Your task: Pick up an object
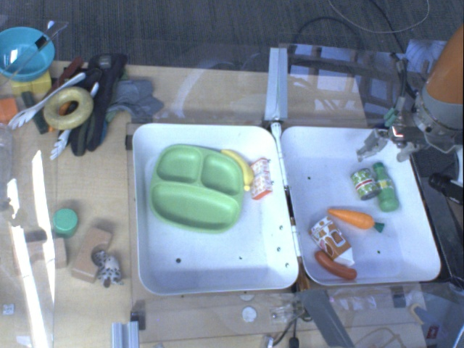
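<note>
Grey metal fingers hang splayed apart at the far right corner of the right bin (428,263), and the gripper (388,142) has nothing between them, poised above bare white floor. Just below it and nearest of all sits a small can (365,183) with a green-and-white label, touching a green bottle (386,188) that lies beside it on the gripper's right. Further down from the tool, an orange carrot (353,219) lies across the bin floor with its green tip pointing right. Beyond that, lower still, a small brown-and-white carton (330,238) rests tilted, and a red-brown sausage (336,264) lies just under it near the bin's front wall. Swinging out to the gripper's left, across the divider, the left bin (217,278) holds a red-and-white packet (261,177) by its right wall, a yellow banana (242,167) touching it, and a green sectioned tray (198,187) overlapping the banana. Far off to the left, out on the wooden bench (87,216), a yellow ring (69,107), a blue bowl (25,52), a green cap (65,222) and a wooden block (92,251) are scattered.
</note>
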`<act>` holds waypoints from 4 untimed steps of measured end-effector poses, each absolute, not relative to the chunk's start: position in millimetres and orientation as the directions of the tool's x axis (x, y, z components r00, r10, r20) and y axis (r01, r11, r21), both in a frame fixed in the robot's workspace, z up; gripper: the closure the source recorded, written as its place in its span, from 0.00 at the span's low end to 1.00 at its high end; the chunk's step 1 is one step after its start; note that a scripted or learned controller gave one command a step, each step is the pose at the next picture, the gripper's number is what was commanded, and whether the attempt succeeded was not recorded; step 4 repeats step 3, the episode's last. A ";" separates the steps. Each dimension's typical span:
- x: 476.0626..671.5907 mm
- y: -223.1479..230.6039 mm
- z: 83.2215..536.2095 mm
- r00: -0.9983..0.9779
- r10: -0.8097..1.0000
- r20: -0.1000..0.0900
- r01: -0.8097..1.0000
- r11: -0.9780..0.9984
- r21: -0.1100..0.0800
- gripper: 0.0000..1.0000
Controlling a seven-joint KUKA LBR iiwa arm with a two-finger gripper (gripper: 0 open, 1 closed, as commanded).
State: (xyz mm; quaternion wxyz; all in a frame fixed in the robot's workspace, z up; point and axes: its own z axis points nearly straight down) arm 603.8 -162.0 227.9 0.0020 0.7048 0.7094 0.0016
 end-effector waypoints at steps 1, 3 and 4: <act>603.1 -201.8 96.9 -0.057 0.998 -0.002 0.998 0.057 0.009 0.00; 574.4 -153.3 189.9 -0.122 0.992 -0.002 0.992 0.122 0.008 1.00; 574.4 -153.3 189.9 -0.122 0.992 -0.002 0.992 0.122 0.008 1.00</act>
